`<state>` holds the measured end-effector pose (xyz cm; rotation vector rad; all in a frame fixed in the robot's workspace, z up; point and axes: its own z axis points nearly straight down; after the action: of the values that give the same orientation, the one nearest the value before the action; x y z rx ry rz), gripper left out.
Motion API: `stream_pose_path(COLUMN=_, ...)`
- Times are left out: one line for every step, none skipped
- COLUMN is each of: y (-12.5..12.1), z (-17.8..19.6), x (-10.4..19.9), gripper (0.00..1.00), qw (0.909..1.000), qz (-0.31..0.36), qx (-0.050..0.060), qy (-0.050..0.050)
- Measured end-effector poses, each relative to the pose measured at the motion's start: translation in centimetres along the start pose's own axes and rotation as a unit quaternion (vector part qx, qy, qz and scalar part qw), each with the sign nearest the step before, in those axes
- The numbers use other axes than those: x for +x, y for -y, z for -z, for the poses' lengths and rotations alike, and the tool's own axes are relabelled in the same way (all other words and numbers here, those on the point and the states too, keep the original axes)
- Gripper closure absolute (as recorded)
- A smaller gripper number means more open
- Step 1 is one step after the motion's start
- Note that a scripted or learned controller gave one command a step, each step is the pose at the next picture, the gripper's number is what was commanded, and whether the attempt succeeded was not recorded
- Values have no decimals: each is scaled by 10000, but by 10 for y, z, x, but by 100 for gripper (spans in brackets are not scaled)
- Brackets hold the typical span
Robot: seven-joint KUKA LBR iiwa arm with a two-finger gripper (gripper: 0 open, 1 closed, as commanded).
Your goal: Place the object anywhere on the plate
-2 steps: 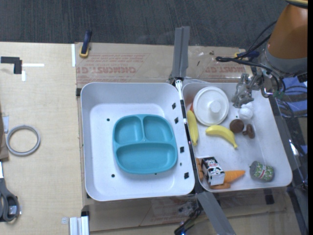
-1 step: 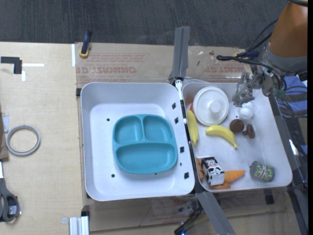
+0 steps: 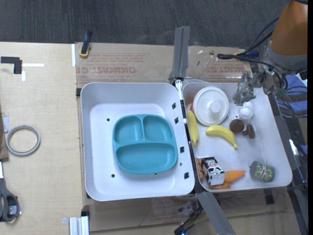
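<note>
A teal divided plate lies in the middle of the left bin. My gripper hangs over the upper right part of the right bin, just above a small white object and beside a white bowl. Nothing shows between the fingers. In the right bin also lie a yellow banana, a second banana along the left wall, two brown pieces, a green object, a carrot and a small black-and-white carton.
A grey divider bar runs between the bins at the back. A roll of tape and scissors lie on the wooden bench at the left. Cables hang near the arm at the right.
</note>
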<state>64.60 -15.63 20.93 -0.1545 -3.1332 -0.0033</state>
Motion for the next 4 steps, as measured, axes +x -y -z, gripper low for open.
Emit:
stream_pose_path(y=16, z=-75, x=23, gripper=100, qw=9991, qz=431, qx=5, qy=8)
stream_pose_path(y=61, z=-27, x=122, gripper=100, qw=9965, qz=841, qx=1, qy=5)
stream_pose_path(y=11, z=-66, x=72, gripper=100, qw=9959, qz=907, qx=-2, qy=9)
stream_pose_path(y=-7, z=-54, x=-5, gripper=100, qw=9831, qz=1833, qx=2, qy=27)
